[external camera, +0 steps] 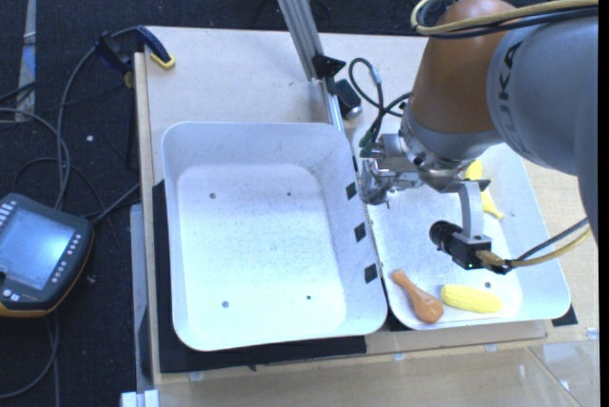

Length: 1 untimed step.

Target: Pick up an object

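At the desk's left side we see the left bin (257, 234), and beside it, toward the right edge, the right bin (533, 205) under the grey arm (533, 82). The pincer (379, 179) hangs over the right bin's left wall near the seam between the bins, and we cannot tell how it stands. Near that bin's front edge we find an orange drumstick toy (420, 297) just left of a yellow corn cob (470, 299), both apart from the pincer
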Available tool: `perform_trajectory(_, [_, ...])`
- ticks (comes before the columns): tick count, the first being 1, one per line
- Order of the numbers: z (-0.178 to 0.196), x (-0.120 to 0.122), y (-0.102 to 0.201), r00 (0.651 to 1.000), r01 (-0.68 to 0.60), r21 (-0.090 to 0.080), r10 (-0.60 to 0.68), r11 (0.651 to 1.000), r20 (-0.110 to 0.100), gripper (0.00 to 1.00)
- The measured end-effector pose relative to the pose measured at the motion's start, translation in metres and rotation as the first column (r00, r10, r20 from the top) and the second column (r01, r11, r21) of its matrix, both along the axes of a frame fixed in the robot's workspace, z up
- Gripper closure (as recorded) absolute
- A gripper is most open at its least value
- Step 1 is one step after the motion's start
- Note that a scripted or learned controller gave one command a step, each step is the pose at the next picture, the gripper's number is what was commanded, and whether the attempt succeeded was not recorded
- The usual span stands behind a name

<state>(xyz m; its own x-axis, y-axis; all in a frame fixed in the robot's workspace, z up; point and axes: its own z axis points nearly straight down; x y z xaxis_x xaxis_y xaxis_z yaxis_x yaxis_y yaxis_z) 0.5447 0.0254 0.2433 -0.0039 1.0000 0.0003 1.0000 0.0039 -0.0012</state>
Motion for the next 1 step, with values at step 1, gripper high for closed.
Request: perform_trajectory(1, [-0.0059, -0.0049, 0.0504, 1.0, 0.0, 0.0, 0.0, 1.0, 0.0, 1.0])
